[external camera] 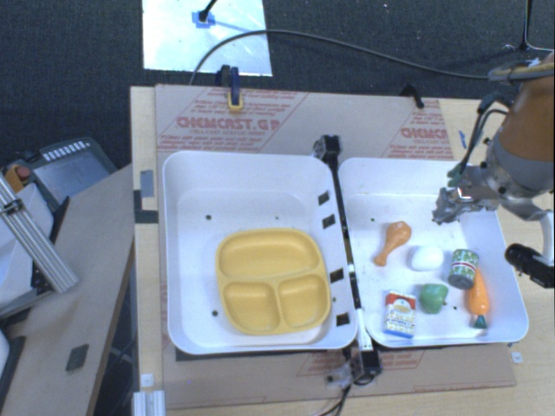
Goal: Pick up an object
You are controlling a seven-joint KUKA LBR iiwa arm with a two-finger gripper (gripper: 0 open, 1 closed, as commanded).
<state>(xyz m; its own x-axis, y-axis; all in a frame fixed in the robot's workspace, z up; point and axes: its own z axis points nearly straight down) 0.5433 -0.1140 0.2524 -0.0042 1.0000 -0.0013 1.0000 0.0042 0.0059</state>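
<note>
Gripper — poised at right of frame over the right bin; finger state cannot be told. Objects clustered lower right: drumstick, egg, can, carrot. Risk noted — tight packing; neighbours may be nudged, grasp missed.

The arm runs off the frame's right edge. The gripper is too small to judge its fingers.
</note>
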